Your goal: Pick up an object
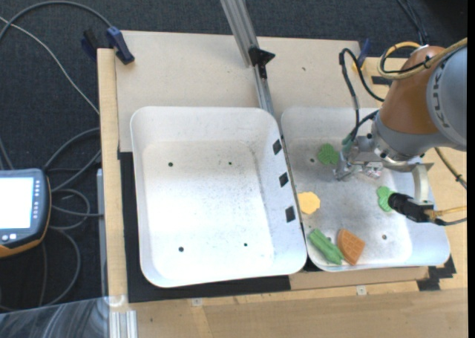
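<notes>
- Dark carpet surrounds a pale wooden bench (185, 69), with grey cables looping across the floor at the left and a handheld control pendant (18, 210) lying at the left edge.
- Two shallow white bins sit side by side on the bench, over a black mat that shows along their front edge.
- The left bin (148, 136) is the bigger in view; its floor carries fine dark speckling and four small dark dots, and holds no loose item that I can make out.
- The right bin (297, 125) holds all the small items.
- A green piece (327, 154) lies toward the back of the right bin, just left of the gripper.
- A yellow piece (308, 202) rests near the bin's left wall, about midway along it.
- A long green piece (324, 247) and an orange wedge (350, 245) lie side by side at the front edge, touching or nearly so.
- Another small green piece (384, 197) sits toward the right side, next to a black cylindrical part of the arm.
- The gripper (355, 168) hangs low over the middle of the right bin, between the back green piece and the right-hand one; whether it is apart or together I cannot tell, and nothing is seen in its grasp.
- A slanted metal pole (241, 24) rises from the bench behind the bins.
</notes>
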`<state>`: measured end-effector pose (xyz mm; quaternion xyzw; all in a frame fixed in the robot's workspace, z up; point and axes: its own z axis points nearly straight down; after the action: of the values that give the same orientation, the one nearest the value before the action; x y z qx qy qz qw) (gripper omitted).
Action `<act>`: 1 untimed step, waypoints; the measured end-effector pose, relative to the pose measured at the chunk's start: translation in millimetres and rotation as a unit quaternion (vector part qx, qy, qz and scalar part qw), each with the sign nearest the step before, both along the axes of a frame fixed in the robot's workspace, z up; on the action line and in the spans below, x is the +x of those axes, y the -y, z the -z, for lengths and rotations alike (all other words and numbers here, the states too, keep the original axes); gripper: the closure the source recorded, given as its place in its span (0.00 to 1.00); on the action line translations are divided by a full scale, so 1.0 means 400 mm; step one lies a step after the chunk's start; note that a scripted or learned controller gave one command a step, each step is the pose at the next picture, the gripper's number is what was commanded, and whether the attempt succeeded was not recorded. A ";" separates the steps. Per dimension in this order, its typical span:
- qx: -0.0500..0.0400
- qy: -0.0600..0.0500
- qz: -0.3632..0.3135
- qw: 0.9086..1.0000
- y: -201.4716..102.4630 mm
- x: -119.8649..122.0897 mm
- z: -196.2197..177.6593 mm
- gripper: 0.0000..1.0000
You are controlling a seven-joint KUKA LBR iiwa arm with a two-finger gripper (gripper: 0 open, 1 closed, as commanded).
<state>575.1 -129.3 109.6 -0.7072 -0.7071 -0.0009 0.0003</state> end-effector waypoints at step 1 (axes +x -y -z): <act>-0.001 0.003 -0.001 1.000 -0.010 0.008 -0.159 1.00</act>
<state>578.2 -125.5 173.3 -0.7065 -0.7077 -0.0021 -0.0030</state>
